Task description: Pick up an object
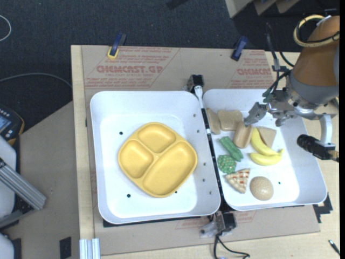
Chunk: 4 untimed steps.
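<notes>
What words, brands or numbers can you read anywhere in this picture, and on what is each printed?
"CHEMCAST G.P": red print on the brown board behind the left bin; the smaller red line under it is too blurred to read.
"CHEMCAST": the same red print, repeated on the board behind the right bin, its end hidden by the arm.
No readable text on the bins, the yellow tray or the toy food.

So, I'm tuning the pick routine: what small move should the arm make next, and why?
Probably lower straight down: the gripper hovers at the right bin's far side, just above the tan cylinder beside the banana, holding nothing.
</notes>
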### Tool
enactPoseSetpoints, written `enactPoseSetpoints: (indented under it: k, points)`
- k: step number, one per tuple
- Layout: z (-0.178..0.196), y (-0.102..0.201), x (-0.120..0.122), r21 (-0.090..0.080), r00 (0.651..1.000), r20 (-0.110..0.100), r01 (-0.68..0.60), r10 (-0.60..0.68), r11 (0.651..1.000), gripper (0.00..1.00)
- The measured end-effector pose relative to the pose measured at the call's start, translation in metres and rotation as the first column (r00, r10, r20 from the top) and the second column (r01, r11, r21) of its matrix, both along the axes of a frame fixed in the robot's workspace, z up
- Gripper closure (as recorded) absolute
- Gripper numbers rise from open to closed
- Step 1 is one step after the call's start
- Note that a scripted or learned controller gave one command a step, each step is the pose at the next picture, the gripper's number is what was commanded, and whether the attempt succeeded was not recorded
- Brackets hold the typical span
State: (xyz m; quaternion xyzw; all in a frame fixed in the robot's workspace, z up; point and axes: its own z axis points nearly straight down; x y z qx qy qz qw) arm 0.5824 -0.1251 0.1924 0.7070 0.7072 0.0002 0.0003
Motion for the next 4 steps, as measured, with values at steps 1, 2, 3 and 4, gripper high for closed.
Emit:
enactPoseSetpoints:
  k: [1,2,3,4]
  points:
    - [-0.094,-0.059,-0.010,-0.003,1.000,0.008,0.002,-0.002,1.000,0.00]
    - [-0.095,-0.058,-0.009,-0.003,1.000,0.009,0.001,-0.001,1.000,0.00]
    - [-0.095,-0.058,-0.009,-0.003,1.000,0.009,0.001,-0.001,1.000,0.00]
    - [-0.082,-0.058,-0.007,-0.003,1.000,0.016,0.001,-0.001,1.000,1.00]
